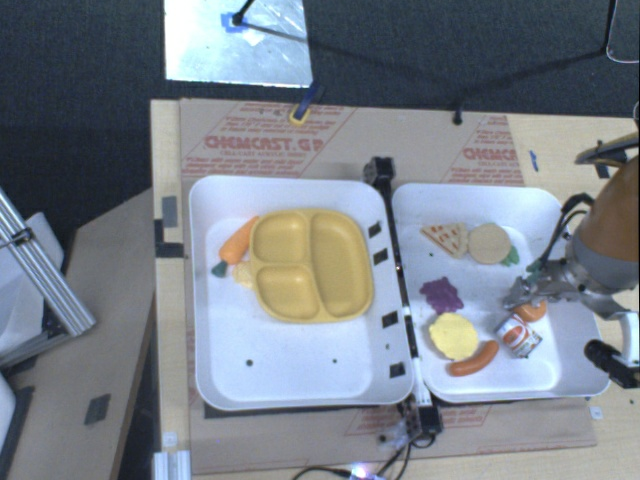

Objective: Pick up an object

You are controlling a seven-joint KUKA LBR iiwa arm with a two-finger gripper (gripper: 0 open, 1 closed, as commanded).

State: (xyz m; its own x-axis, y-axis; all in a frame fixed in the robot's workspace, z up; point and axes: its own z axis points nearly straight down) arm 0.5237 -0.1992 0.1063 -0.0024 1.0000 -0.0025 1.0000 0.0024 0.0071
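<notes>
The right bin (pixel 560 373) holds several toy foods: a triangular sandwich piece (pixel 446 238), a round tan burger (pixel 490 244), purple grapes (pixel 440 293), a yellow disc (pixel 454 335), a red sausage (pixel 472 359) and a small orange-and-white can (pixel 518 337). My gripper (pixel 526 294) reaches in from the right and hangs low over the bin's right half. Just below it, beside the can, lies a small orange piece (pixel 533 311), partly hidden by the gripper.
The left bin (pixel 215 368) carries a yellow divided plate (pixel 305 264) with an orange carrot (pixel 237 240) at its left edge. A black hinge strip (pixel 392 268) runs between the bins. A shiny sheet (pixel 238 28) lies beyond the bench.
</notes>
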